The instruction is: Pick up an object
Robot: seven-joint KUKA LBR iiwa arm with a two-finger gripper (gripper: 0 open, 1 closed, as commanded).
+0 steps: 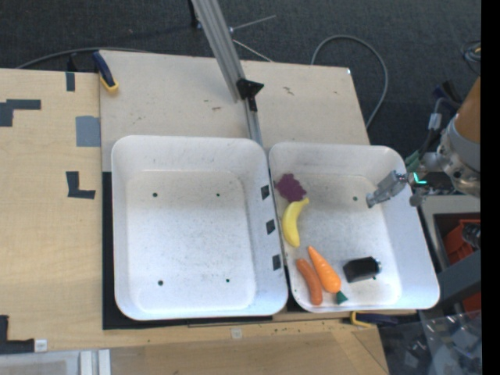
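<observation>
The 2 white bins come first: the left bin (191, 225) sits well beyond the fingers, while the right bin (406, 233) lies directly under and ahead of them. The arm (461, 143) enters at that bin's right rim, and its gripper (383, 190) hovers over the upper right part; whether its fingers are parted or closed I cannot tell, and nothing shows between them.

Ahead of the fingers lies the banana (292, 221), near the bin's left wall. Below them are 2 carrots (316, 272) side by side, probably light, stiff plastic and somewhat slippery; I would grip 1 across its thick middle. Nearest below the fingers is the small black block (362, 269), likely rigid and easy to pinch across its short sides. The purple grape cluster (291, 184) is straight ahead, beside the banana's top.
</observation>
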